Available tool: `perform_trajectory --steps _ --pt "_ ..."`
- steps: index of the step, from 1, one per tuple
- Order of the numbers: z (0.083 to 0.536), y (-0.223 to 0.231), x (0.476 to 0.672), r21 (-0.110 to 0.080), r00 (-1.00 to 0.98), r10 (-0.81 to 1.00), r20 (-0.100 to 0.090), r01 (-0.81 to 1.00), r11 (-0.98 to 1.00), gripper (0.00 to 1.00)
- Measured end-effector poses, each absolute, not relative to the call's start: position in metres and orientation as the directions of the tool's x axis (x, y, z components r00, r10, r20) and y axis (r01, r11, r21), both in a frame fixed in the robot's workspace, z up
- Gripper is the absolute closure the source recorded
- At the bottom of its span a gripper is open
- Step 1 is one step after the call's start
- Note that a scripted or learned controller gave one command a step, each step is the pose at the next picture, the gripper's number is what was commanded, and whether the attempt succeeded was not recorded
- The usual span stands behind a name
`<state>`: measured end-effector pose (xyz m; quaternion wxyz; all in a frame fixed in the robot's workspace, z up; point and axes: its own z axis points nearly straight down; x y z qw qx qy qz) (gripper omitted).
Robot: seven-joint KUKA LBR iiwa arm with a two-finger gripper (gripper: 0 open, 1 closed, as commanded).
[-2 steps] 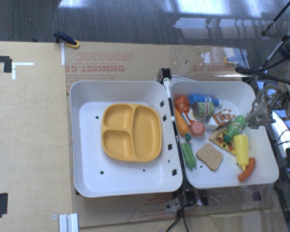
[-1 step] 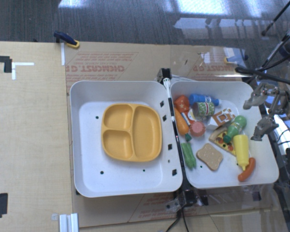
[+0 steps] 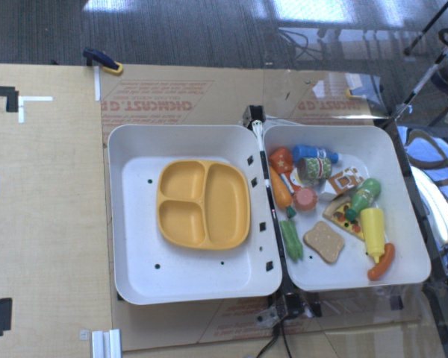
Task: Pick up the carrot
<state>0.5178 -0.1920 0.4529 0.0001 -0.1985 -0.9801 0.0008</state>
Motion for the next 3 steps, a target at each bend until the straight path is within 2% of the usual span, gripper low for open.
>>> perform_trajectory --steps 1,2,3 --pt "0.479 -0.223 0.485 -0.002 -0.992 0.127 -0.002 0.127 0.992 0.0" --pt "0.399 -0.222 0.481 0.003 -0.954 -0.3 0.002 -0.3 0.954 0.0" --pt "0.37 -0.222 0.491 0.005 -0.667 -0.745 -0.002 -0.745 0.667 0.0"
